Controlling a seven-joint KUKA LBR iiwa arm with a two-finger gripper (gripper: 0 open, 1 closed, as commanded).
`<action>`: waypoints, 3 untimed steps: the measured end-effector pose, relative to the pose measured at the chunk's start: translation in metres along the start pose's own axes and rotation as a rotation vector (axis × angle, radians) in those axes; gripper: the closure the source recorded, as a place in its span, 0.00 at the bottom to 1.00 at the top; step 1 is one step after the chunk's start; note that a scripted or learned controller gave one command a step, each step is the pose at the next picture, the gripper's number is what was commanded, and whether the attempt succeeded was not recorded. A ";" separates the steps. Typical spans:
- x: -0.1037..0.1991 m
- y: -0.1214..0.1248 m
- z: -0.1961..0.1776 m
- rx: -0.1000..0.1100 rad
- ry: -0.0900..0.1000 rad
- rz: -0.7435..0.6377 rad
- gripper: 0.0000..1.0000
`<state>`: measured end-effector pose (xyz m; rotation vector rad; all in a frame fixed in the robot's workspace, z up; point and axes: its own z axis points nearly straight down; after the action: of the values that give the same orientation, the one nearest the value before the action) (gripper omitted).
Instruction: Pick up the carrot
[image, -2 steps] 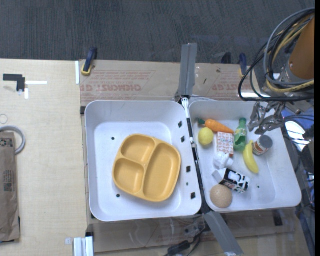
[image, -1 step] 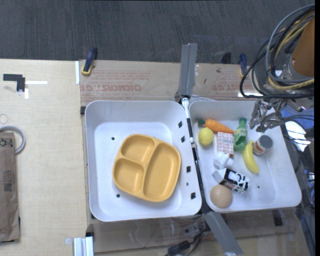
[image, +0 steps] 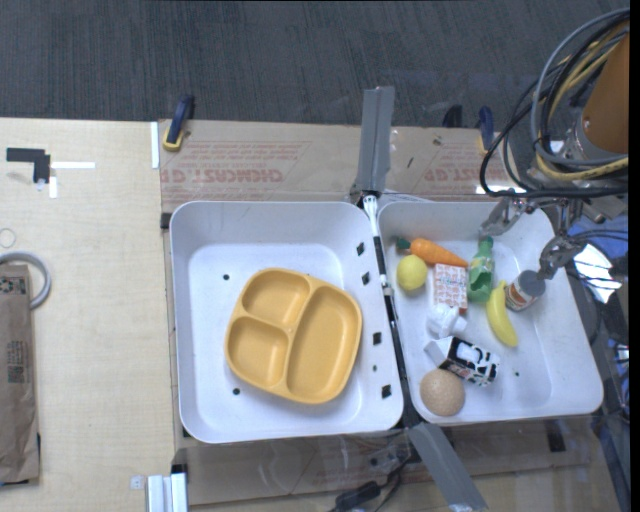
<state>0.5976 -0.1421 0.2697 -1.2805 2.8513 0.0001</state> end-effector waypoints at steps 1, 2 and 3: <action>-0.028 -0.025 0.076 -0.008 0.008 -0.489 0.00; -0.028 -0.004 0.104 -0.012 0.006 -0.865 0.00; -0.053 0.028 0.078 -0.011 0.007 -0.833 0.00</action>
<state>0.6129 -0.0839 0.1924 -2.3335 2.0966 0.0008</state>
